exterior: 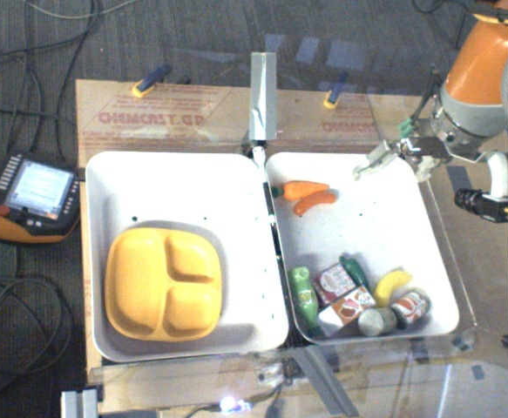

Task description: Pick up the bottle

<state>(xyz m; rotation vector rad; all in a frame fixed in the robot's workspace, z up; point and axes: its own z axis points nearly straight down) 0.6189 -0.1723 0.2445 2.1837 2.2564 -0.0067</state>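
camera view: the claw [391, 157] hangs over the upper right corner of the right bin [436, 233], just inside its far rim, at the end of the grey arm with the orange band [480, 64]. whether its fingers are apart or together, i cannot tell; nothing is seen between them.

the green bottle [303, 293] lies well below and to the left of the claw, along the right bin's left wall near the front. just right of the bottle sits a tight cluster in the front corner: a red-and-white carton [345, 296], a dark green item [354, 270], a banana [392, 284], a grey round thing [376, 321] and a can [410, 306]. their labels are too small to read.

directly left of the claw lie a carrot [305, 189] and an orange sausage-like piece [314, 201], touching. between these and the front cluster the bin floor is bare white, open room below the claw.

far left of the claw, the left bin [132, 181] holds a yellow divided tray [164, 281]. behind the bins, the board [158, 120] bears faint red print reading roughly "chemcast".
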